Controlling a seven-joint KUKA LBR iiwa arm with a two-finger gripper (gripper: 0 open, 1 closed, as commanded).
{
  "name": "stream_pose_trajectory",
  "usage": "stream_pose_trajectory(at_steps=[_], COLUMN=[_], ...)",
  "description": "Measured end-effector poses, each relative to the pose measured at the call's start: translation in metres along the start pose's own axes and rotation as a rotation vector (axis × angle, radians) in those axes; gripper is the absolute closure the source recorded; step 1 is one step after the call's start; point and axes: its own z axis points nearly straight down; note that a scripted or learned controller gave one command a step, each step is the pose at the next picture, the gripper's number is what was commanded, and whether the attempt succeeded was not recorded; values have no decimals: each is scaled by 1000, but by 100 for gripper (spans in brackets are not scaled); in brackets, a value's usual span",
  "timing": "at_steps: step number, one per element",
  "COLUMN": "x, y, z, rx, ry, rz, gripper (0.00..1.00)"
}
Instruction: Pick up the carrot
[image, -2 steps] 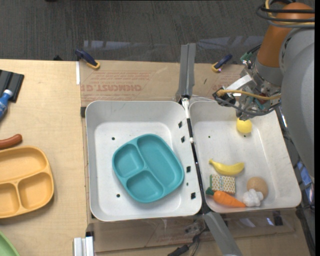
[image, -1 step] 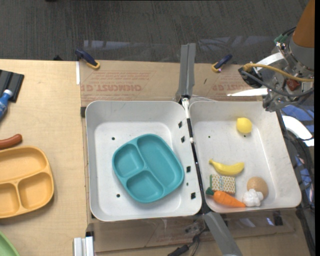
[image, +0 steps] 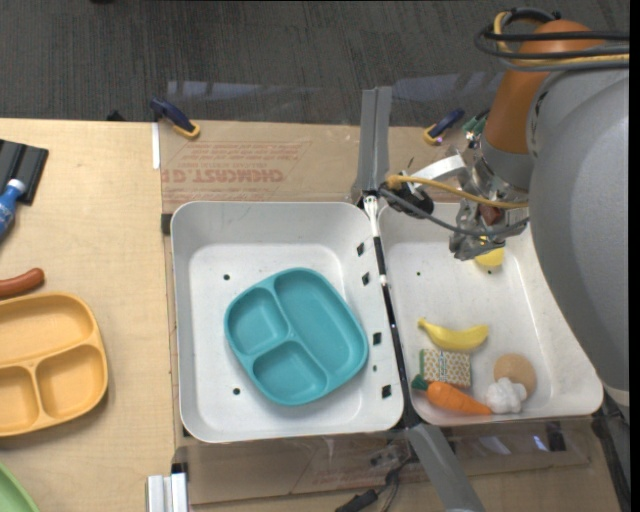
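The carrot (image: 457, 399), orange with a green stub at its left end, lies at the near edge of the right bin (image: 560, 330). My gripper (image: 478, 243) hangs over the far part of that bin, well apart from the carrot. A small yellow object (image: 490, 260) sits right under the gripper, partly hidden by it.
A banana (image: 455, 333), a small patterned packet (image: 446, 367), a tan round item (image: 516, 369) and a white lumpy item (image: 507, 395) crowd around the carrot. A teal divided plate (image: 295, 335) lies in the left bin (image: 185, 300). A yellow tray (image: 45, 365) rests on the bench.
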Motion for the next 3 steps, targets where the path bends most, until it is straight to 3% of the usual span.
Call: stream_pose_trajectory(at_steps=[1, 2, 3], x=[-30, -9, -81], y=[47, -15, 28], z=[-39, 10, -56], rx=[-1, 0, 0], ry=[1, 0, -1], rz=[-238, -13, -326], gripper=[100, 100, 100])
